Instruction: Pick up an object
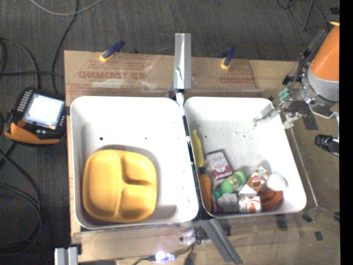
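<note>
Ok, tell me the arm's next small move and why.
Probably swing the gripper toward the near end of the right bin and lower it. It hangs over the bin's bare far right corner, while the items, such as the green bottle and maroon packet, are piled along the near side.

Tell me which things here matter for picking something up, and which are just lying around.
For the job:
gripper, over the right bin
green bottle
maroon packet
red can
banana

Lying about:
yellow tray in the left bin
handheld screen
two clamps
</note>
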Controlling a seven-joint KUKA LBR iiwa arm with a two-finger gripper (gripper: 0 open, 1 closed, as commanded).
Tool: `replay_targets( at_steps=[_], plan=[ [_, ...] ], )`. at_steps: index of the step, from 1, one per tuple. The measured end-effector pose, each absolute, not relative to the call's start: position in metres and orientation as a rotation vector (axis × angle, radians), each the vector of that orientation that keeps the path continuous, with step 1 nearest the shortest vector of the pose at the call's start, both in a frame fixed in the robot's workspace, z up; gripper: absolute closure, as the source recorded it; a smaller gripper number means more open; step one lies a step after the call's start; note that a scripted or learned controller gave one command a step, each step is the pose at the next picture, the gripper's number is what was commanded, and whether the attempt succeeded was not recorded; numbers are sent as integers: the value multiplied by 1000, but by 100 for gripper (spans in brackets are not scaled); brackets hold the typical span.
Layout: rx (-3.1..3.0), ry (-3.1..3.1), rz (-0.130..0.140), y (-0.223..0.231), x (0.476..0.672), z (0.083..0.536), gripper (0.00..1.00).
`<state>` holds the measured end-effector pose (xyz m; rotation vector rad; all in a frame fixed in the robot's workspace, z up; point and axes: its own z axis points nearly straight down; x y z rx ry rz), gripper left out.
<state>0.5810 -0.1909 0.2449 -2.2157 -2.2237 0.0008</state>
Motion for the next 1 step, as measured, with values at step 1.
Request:
replay_targets(
  at_steps=[1],
  plan=[
    [-2164, -2276, -1, -183, 559, 93, 0]
  ],
)
